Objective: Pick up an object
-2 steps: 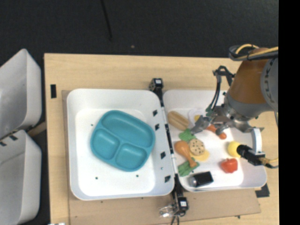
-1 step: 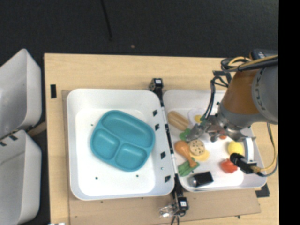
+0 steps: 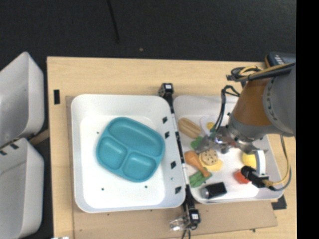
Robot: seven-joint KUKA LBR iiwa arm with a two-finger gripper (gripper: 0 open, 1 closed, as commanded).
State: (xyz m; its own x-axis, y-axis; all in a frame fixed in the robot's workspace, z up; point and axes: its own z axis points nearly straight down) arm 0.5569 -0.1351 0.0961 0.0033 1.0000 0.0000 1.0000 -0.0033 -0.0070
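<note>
- The left bin (image 3: 84, 193) holds one thing: a blue plate (image 3: 130, 149) with three compartments, lying flat near the middle.
- The right bin (image 3: 192, 103) is crowded with small toys: a tan bread roll (image 3: 189, 127) by the divider, a carrot (image 3: 194, 161) below it, a round cookie (image 3: 209, 158) on a yellow piece, a green piece (image 3: 197, 180) and a black block (image 3: 215, 189) near the front wall.
- A yellow toy (image 3: 249, 159) and a red toy (image 3: 241, 176) lie towards the right side (partly hidden by cable).
- The gripper (image 3: 212, 141) hangs low over the right bin, just above the cookie and beside something green; I cannot tell how its fingers stand, or whether they have anything.
</note>
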